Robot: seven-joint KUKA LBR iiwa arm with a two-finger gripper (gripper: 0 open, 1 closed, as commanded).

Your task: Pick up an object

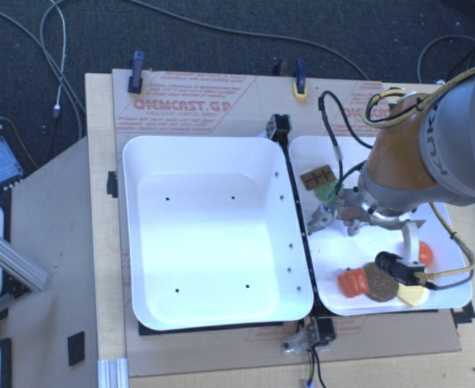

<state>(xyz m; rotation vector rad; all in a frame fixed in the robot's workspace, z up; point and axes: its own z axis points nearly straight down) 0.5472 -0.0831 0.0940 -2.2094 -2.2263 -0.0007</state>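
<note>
In the right bin (334,257), a brown ridged block (317,176) lies near the far left corner with a small green piece (327,191) just in front of it. Along the near side sit a red object (353,282), a round brown disc (380,284) and a pale yellow piece (414,296). An orange object (426,254) lies a little further right. My gripper (325,215) hangs low over the left part of this bin, just in front of the green piece and close to the dividing wall. Nothing shows between it and the bin floor.
The left white bin (213,233) adjoins the right one along a shared black-edged wall (296,217). Blue clamps (136,67) (300,78) hold the cardboard base at the back. My arm's grey and orange body (415,152) covers the right bin's far right part.
</note>
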